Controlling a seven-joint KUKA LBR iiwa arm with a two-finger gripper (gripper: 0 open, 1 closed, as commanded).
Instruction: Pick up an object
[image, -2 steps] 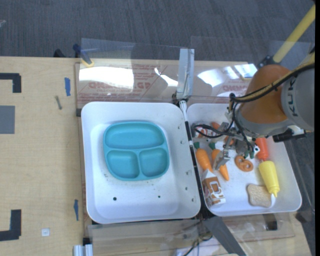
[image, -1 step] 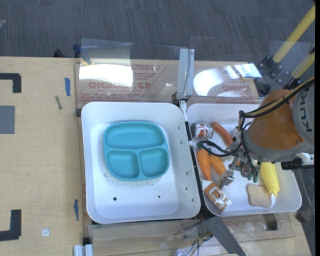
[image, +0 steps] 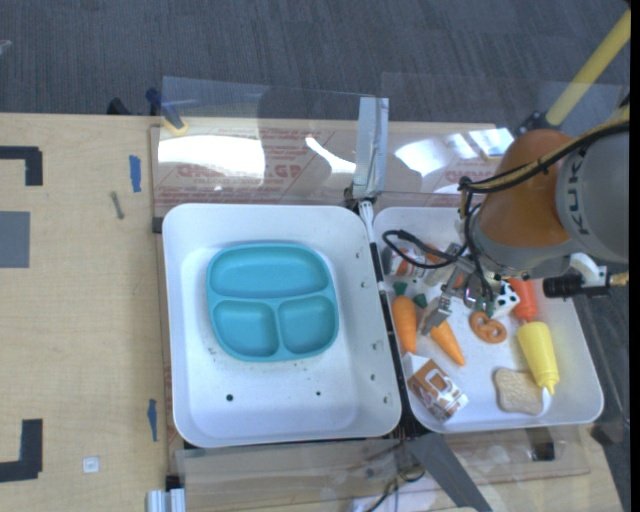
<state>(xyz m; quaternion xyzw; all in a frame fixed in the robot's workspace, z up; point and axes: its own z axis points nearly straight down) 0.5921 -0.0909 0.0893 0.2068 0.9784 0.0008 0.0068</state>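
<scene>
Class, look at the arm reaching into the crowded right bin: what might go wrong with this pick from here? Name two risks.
1. Crowding: the end effector hangs among two toy carrots and a pretzel, so it may nudge neighbours or catch two things at once.
2. Cable: a black cable loops low over the right bin near the toys and might snag or drag one.

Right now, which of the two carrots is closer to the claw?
The lower right carrot: its top sits just under the claw. The other carrot lies further left, by the bin's left wall.
</scene>
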